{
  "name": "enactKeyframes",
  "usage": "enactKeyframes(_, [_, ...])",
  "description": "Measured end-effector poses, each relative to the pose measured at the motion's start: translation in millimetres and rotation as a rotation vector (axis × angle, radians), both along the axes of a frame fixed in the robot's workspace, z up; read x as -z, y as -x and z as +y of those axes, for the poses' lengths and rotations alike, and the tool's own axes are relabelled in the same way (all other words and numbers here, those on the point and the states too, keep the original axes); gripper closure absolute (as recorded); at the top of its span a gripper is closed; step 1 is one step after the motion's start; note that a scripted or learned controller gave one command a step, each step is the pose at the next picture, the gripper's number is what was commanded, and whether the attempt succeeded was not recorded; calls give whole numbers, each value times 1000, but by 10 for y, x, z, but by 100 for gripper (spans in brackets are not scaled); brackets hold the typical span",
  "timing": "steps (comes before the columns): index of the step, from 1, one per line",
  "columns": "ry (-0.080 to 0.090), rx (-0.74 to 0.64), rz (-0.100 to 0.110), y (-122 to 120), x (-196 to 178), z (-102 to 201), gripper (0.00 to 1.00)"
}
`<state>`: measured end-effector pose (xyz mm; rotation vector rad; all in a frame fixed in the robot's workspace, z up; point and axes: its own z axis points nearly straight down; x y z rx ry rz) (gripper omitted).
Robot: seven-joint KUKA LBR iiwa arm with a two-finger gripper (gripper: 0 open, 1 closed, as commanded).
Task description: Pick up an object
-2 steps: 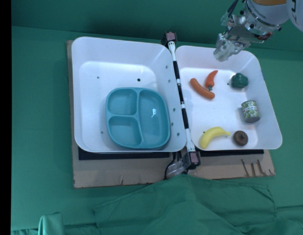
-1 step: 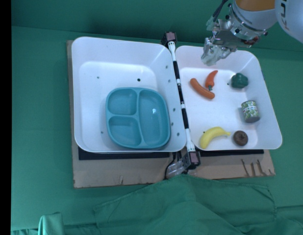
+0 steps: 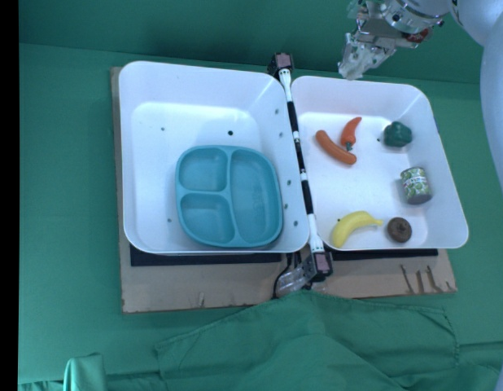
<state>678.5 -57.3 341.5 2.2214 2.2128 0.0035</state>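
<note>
Two shallow white bins sit side by side on a cardboard sheet (image 3: 194,296) over the green tabletop (image 3: 64,177), with a black-and-white divider bar (image 3: 299,157) running between them.

The left bin (image 3: 146,96) holds a teal sectioned plate (image 3: 229,195), three compartments, lying flat toward the bin's near side, close to the divider bar.

The right bin (image 3: 373,96) holds six small things, all apart from one another. Nearest the divider bar on the far side lies an orange sausage-shaped piece, perhaps a toy hot dog (image 3: 335,147), and just beyond it a red-orange chili pepper (image 3: 350,131). Far from the divider bar, along the opposite wall, sit a dark green bell pepper (image 3: 397,133) and, nearer the camera, a small jar with a green label (image 3: 415,185), which seems to lie on its side. At the near side a yellow banana (image 3: 353,226) lies closer to the divider bar, with a brown doughnut (image 3: 399,230) beside it.

The gripper (image 3: 355,63) hangs above the right bin's far rim, away from all six things, with nothing in its jaws; whether they are spread or closed I cannot tell.
</note>
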Motion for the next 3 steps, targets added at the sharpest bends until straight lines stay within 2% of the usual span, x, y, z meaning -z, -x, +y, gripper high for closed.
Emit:
enactKeyframes(2, [-3, -1, 3, 285, 133, 1223, 100])
enactKeyframes(3, [-4, -3, 0, 1, -126, 1976, 100])
